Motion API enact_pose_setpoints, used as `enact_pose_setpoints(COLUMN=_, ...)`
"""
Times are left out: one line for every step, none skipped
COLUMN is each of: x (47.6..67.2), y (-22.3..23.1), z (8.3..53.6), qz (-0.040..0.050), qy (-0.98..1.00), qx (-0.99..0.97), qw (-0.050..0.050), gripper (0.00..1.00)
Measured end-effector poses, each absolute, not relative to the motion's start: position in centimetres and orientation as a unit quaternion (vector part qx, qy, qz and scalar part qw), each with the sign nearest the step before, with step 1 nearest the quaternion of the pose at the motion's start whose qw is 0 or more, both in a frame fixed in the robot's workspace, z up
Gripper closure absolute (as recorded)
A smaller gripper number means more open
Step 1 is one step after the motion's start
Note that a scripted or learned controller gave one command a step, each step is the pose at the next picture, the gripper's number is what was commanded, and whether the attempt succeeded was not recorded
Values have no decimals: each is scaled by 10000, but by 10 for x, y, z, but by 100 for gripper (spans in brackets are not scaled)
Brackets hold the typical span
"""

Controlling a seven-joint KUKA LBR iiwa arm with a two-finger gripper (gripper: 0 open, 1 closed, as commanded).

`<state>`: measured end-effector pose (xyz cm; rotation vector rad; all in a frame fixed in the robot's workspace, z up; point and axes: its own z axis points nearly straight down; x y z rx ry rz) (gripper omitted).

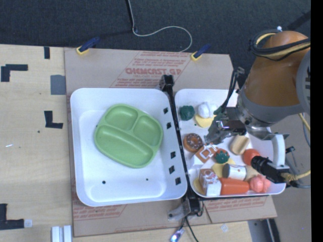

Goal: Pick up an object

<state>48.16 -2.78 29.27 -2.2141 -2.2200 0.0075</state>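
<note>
The gripper hangs low over the right bin, just above the toy food; whether it is released or clenched I cannot tell, and nothing visibly sits in it. This looks like the reach-in before a grasp. A brown doughnut lies at its nine o'clock, a yellow-and-white piece at eleven. The arm hides the bin's three o'clock side.

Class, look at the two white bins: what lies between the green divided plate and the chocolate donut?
In the camera view, bare white floor of the left bin beside the green plate, then the black divider between the bins, then the donut.
</note>
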Motion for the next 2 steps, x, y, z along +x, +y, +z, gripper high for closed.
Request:
enact_pose_setpoints(x=484, y=22, z=380, qz=-34, qy=-7100, qx=-7041, qw=-19, gripper=100)
enact_pose_setpoints(x=484, y=76, z=448, qz=-31, qy=-7100, qx=-7042, qw=-15, gripper=100)
